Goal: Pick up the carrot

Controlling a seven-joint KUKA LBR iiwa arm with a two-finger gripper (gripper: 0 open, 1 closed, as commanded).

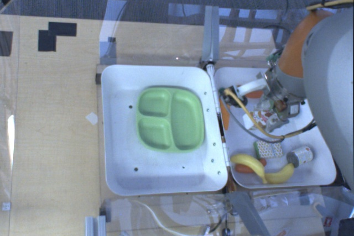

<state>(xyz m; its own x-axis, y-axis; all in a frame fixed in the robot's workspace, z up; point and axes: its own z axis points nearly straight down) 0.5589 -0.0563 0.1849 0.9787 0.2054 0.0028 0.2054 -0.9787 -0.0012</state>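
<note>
The right bin [326, 171] holds the loose items. A slim orange piece that looks like the carrot [223, 110] lies along that bin's left wall. Another orange-red patch [254, 95] peeks out beside the gripper, and what it belongs to is unclear. My gripper [275, 105] hangs low over the upper middle of the right bin, to the right of the carrot and apart from it, wrapped in yellow and black cables. The grey arm with its orange band [293, 55] covers the bin's right side.
A yellow banana [264, 169] lies at the right bin's front, with a patterned little box [269, 148] and a small grey can [302, 156] near it. The left bin [119, 135] holds a green divided plate [169, 119]. A metal divider [210, 41] stands behind the bins.
</note>
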